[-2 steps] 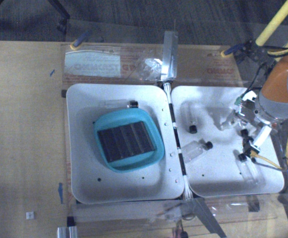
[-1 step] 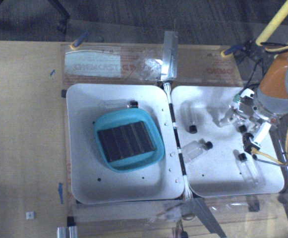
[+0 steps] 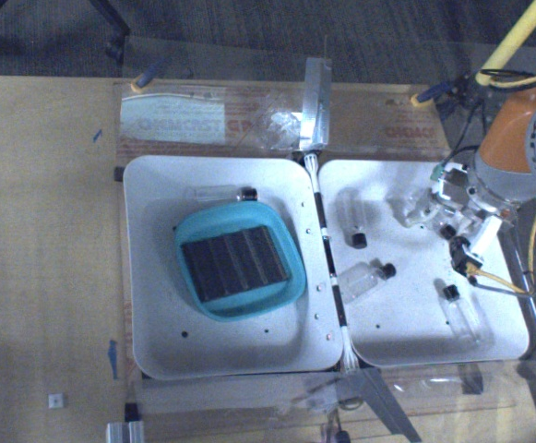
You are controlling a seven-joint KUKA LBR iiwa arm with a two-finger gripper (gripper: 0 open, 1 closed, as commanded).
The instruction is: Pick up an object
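Observation:
Several clear plastic bottles with black caps lie in the right bin (image 3: 498,340): one at the left (image 3: 351,221), one in the middle (image 3: 364,281), and one at the front right (image 3: 461,310). Another clear piece (image 3: 410,209) lies at the back, just left of my gripper (image 3: 445,218). The gripper hangs low over the right bin's back right part, below the orange-banded wrist (image 3: 507,141). Whether the clear piece touches the gripper is too blurred to tell. In the left bin (image 3: 148,321) sits a teal tub (image 3: 240,259) with a dark ribbed inside.
A further clear bottle (image 3: 217,193) lies behind the teal tub in the left bin. A metal divider post (image 3: 316,113) stands behind the seam between the bins. Yellow cables (image 3: 498,284) trail by the right bin's right wall.

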